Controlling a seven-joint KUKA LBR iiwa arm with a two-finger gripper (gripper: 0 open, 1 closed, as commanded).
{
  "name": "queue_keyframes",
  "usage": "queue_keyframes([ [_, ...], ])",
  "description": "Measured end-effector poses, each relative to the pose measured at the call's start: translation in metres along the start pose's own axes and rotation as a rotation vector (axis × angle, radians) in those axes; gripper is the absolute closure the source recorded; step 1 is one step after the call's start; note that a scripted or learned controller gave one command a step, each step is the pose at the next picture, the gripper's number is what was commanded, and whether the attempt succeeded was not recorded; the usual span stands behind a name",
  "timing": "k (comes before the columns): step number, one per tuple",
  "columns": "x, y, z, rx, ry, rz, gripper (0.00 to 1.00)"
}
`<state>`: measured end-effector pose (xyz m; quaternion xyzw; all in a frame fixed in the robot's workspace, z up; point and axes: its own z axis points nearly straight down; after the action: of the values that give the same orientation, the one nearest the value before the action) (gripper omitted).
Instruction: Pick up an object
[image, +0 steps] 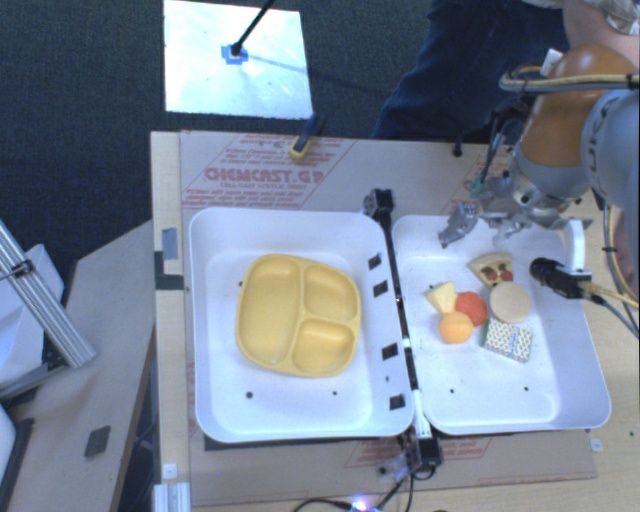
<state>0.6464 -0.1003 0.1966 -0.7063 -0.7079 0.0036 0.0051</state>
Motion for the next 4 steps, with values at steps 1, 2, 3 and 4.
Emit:
queue_keyframes([
  [1,0.0,0.002,-0.009,-0.014,-0.002,-0.001,0.0],
  [2,0.001,0.006,0.051,-0.013,-0.003,-0.001,0.0],
  [3,0.001,0.014,0.094,-0.012,-0.002,-0.003,0.0],
  [4,0.001,0.015,0.111,-0.013,-0.003,-0.004,0.0],
])
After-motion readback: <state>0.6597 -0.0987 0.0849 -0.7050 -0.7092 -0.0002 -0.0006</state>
